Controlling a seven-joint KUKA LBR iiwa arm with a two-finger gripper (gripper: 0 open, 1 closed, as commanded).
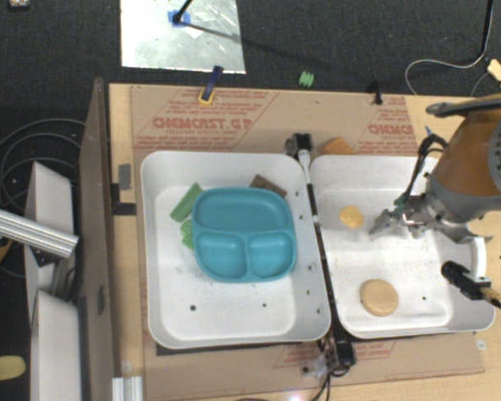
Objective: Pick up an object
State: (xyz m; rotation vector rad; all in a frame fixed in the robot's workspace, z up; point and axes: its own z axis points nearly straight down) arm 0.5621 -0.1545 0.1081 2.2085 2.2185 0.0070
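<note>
Jaws' state I cannot tell; gripper (382,222) hovers in right bin (401,320). Small yellow lump (351,217) just at its 9 o'clock: probably light, soft; pinch across middle.

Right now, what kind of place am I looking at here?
Probably a robotics lab test bench, not a home. Two white bins sit on a board, a grey-and-orange arm reaches over the right one, and loose cables trail on the dark floor.
</note>
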